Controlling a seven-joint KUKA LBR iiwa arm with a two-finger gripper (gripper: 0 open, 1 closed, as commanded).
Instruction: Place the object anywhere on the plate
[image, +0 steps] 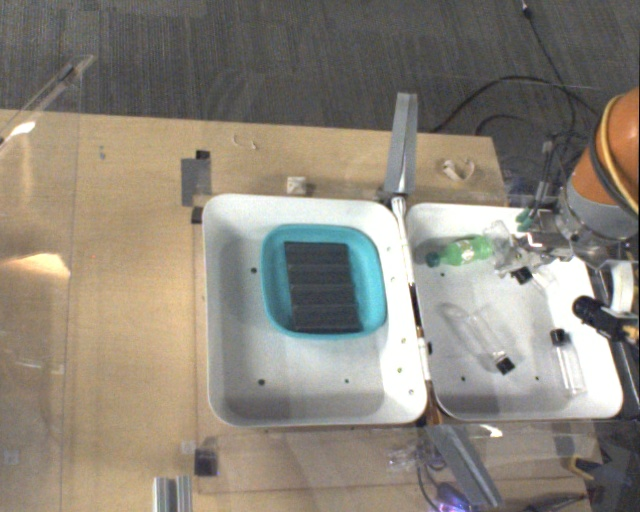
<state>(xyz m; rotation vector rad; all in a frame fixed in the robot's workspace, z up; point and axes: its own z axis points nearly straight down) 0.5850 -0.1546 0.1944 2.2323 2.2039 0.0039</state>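
Observation:
A teal plate (374, 285) sits in the left bin (230, 330). A black ridged rectangular block (322, 287) lies flat in the plate's middle. My gripper (527, 247) hangs over the far right part of the right bin (450, 395), well away from the plate. It is close to the clear end of a green-tinted plastic bottle (462, 250) that lies on its side. I see nothing held in the gripper.
In the right bin a clear bottle with a black cap (482, 338) lies near the middle. A small clear vial with a black cap (566, 360) lies by the right wall. A grey divider post (402, 145) stands behind the gap between the bins.

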